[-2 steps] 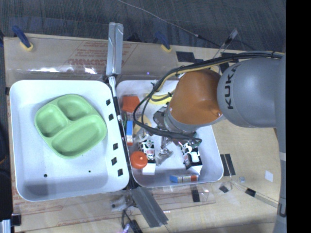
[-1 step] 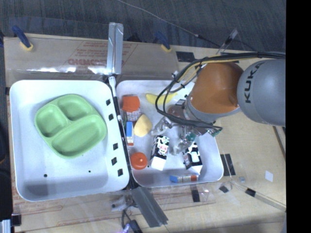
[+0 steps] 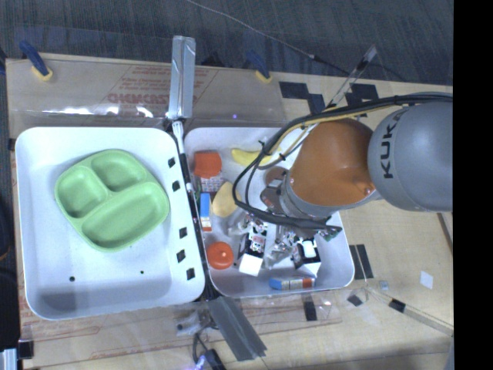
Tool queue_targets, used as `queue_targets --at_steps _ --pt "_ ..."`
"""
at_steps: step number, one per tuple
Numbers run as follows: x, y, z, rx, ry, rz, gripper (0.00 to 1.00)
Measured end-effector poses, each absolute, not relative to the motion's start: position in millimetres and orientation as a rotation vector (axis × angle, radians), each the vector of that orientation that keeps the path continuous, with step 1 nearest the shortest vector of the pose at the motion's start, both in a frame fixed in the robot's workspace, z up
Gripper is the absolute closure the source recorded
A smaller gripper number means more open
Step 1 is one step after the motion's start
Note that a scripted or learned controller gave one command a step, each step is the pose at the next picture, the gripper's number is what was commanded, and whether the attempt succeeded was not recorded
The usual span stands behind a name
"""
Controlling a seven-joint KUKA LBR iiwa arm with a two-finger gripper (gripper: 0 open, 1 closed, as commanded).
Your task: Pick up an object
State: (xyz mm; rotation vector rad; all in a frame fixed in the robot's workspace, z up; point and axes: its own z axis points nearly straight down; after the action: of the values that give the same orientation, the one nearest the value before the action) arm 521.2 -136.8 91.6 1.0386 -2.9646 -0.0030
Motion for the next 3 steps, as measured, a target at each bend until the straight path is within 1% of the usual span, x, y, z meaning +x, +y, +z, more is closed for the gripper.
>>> queue_targets --at_steps 1,2,3 --pt "504.1 -108 91 1.133 -2.929 -0.004 0.0" --pt "505.8 -105 101 1.143 -2.928 -0.003 1.0" --pt "505.7 -105 101 1.144 -2.927 -0.004 0.0"
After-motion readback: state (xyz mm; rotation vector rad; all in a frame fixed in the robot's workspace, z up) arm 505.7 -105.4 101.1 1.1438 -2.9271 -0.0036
